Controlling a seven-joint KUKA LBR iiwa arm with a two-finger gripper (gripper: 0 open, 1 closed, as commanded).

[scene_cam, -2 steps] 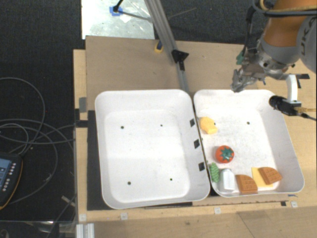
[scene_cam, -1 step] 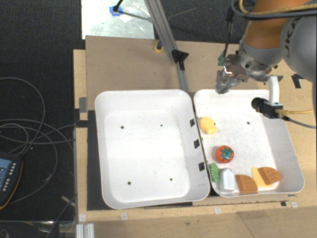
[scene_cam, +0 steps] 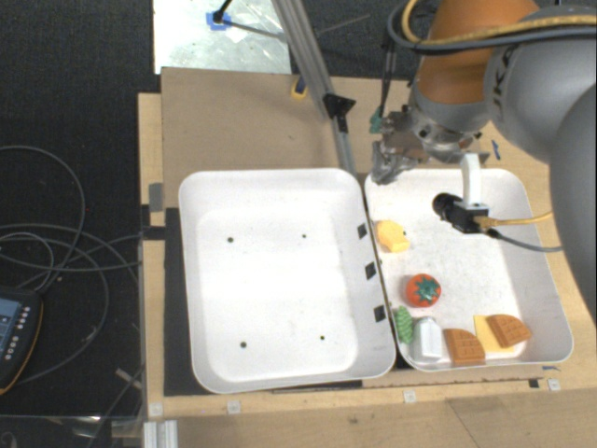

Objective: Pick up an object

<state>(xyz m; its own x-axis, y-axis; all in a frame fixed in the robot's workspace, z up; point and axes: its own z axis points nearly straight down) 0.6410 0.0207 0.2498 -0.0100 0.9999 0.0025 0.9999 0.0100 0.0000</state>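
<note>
From my seat I see the gripper (scene_cam: 385,171) hanging over the far left corner of the right bin (scene_cam: 532,250), near the wall between the two bins. Nothing sits in it; if it is wide or narrow I cannot tell from this angle.

All the things to pick lie in the right bin. A small yellow piece (scene_cam: 392,236) rests near the left wall, nearest to the gripper. Below it is a red tomato (scene_cam: 422,289) with a green top. Along the near edge lie a green leafy piece (scene_cam: 403,325), a grey-white piece (scene_cam: 428,339) touching it, then two brown waffle-like pieces (scene_cam: 464,345), the right one lying on a yellow slab (scene_cam: 492,339).

I judge these to be toy food: light, stiff and not fragile. The tomato is round and probably smooth, so it can slip out; I would take it across its middle. The yellow piece stands free and seems the easiest choice, though the wall is close on one side.

The left bin (scene_cam: 280,278) holds only a few dark dots on its floor.
</note>
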